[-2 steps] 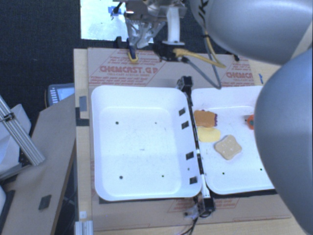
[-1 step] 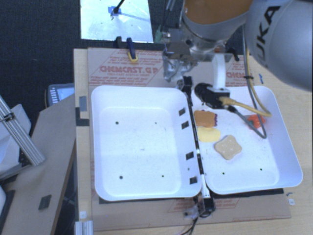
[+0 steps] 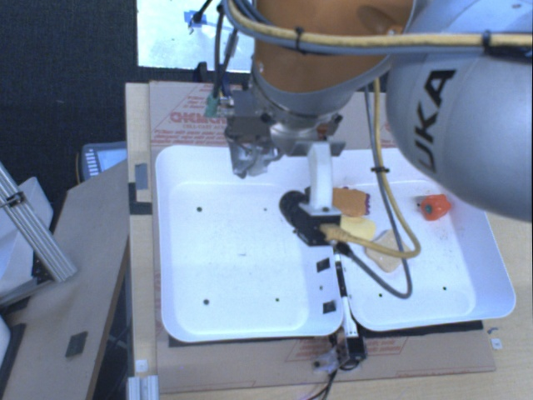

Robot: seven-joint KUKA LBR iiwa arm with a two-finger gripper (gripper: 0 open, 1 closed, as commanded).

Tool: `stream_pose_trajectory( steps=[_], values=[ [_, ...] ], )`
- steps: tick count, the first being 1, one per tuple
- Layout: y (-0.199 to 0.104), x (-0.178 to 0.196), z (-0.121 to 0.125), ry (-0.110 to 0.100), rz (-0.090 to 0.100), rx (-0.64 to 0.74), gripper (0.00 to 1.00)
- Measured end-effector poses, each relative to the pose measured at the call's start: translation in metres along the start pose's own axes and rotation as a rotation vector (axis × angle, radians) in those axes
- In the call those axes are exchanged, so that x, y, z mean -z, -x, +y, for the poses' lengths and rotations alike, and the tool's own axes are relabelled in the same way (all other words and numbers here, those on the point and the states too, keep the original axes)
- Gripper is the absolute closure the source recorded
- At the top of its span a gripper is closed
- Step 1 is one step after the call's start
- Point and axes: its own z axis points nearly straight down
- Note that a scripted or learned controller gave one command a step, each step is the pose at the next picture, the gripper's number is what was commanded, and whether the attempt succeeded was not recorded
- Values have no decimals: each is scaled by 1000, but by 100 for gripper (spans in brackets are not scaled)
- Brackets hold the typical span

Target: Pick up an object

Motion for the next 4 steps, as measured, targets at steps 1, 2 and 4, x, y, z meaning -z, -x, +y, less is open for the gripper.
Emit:
stream_pose_trajectory(
  steps=[1,2,4],
  values=[
    [5,10,4,3,-2,-8,100],
    [4,116,24,14,2,-8,100],
    [4,110,23,2,-2,-8,0]
  ],
)
